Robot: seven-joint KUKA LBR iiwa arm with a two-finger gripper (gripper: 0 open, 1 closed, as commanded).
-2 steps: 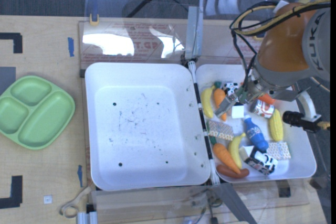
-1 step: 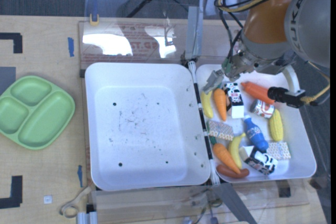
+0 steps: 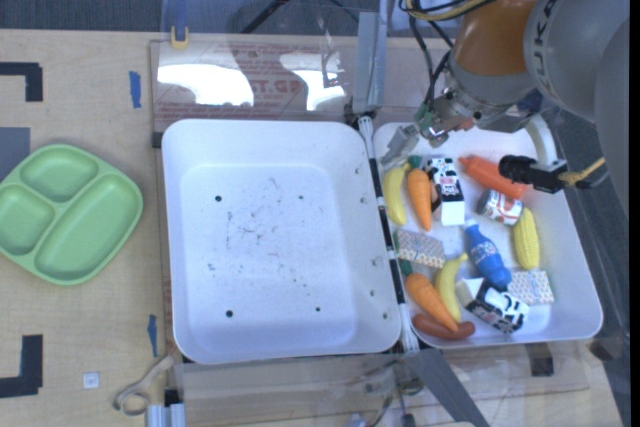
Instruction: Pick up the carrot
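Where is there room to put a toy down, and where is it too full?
The big white left bin has bare floor from wall to wall. The green divided plate sits on bare wooden bench. The white right bin is crowded: orange carrots, yellow bananas, a blue bottle and a yellow corn cob lie packed together under the pincer.

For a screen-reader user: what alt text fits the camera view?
A grey and orange robot arm hangs over the right white bin, which holds toy food including carrots and a blue bottle. A green divided plate lies far left.
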